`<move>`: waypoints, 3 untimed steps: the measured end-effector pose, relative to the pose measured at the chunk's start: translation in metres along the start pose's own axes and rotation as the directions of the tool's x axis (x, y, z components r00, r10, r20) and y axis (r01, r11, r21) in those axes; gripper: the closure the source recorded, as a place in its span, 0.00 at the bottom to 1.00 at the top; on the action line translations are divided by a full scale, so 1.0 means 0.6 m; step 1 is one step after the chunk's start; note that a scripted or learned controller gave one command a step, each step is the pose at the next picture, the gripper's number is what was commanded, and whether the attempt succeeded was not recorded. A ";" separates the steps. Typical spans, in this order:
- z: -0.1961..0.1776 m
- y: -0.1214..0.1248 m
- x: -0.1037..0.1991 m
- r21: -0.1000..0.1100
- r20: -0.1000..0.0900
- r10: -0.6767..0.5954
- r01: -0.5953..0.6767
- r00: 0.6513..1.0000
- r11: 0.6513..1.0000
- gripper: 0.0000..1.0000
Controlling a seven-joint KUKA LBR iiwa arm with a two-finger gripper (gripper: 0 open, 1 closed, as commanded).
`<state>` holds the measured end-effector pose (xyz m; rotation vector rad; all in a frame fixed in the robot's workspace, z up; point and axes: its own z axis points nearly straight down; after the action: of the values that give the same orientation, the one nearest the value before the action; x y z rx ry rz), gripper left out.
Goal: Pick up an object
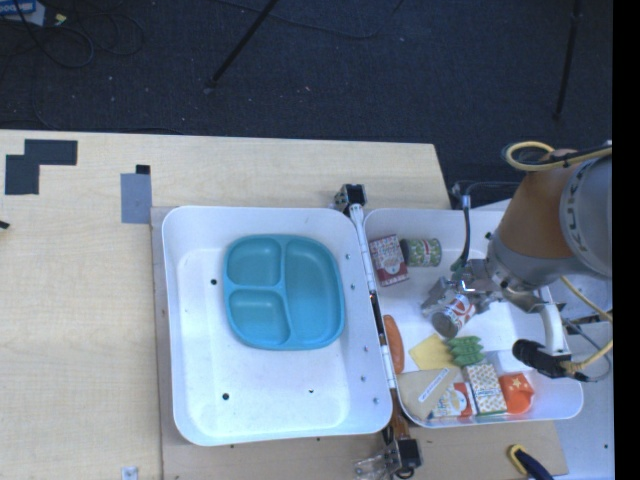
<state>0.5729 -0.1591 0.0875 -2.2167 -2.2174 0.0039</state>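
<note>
I'm looking down on a pale wooden bench [80,308] bearing two shallow white bins. In the right white bin [570,403], the two-finger gripper [448,300] is sitting right at a small silver can with a red label [454,315], which is lying tilted near the bin's middle; I cannot tell how the gripper is set. Around the can I'm seeing a green-labelled can [423,252], a red carton [387,260], an orange carrot [393,344] and a yellow wedge [432,352]. The left white bin [190,408] is holding a turquoise divided plastic plate [283,291].
</note>
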 end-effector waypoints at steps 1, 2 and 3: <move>-0.013 0.002 -0.002 -0.001 -0.001 0.004 -0.004 1.000 1.000 1.00; -0.013 0.002 -0.002 -0.001 0.000 0.004 -0.004 1.000 1.000 0.00; 0.002 -0.070 -0.039 -0.004 0.001 0.001 -0.001 1.000 1.000 0.00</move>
<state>0.5312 -0.1824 0.0867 -2.2206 -2.2187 0.0007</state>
